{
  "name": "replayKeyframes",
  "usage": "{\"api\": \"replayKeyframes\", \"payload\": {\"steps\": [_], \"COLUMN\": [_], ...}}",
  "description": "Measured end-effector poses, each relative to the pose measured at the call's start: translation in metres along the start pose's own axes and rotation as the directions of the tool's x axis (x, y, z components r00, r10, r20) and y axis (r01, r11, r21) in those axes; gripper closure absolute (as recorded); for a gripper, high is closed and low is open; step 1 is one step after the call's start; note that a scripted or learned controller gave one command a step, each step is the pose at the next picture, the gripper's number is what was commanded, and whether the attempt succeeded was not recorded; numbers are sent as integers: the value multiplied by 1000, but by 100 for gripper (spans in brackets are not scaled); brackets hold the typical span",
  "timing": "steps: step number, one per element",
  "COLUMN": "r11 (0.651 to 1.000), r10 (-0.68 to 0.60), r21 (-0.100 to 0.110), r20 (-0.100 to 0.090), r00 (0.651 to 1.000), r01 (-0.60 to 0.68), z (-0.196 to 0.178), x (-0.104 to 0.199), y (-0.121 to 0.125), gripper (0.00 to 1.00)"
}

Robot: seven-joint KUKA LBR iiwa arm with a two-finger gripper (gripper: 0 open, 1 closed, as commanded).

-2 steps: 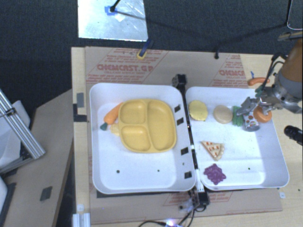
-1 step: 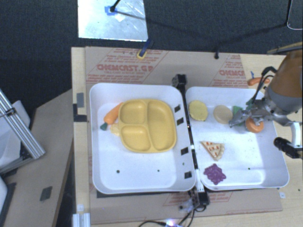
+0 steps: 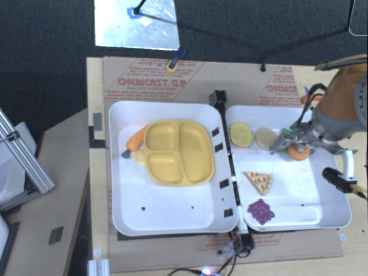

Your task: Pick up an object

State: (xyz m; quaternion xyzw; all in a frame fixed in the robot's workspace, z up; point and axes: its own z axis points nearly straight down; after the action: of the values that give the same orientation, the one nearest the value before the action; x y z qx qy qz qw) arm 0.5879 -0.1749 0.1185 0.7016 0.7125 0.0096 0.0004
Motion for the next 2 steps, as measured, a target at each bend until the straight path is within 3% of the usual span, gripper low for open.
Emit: {"api": "replayKeyframes", "payload": {"steps": [1, 2], "r11": [1000, 1000], "r10": [3, 8], "r21": [3, -4], "r20": [4, 21], "r00": [1000, 1000], "r01": [-3, -8], "z": [30, 17], "x": [8, -2], "y": [6, 5], "gripper": [0, 100]}}
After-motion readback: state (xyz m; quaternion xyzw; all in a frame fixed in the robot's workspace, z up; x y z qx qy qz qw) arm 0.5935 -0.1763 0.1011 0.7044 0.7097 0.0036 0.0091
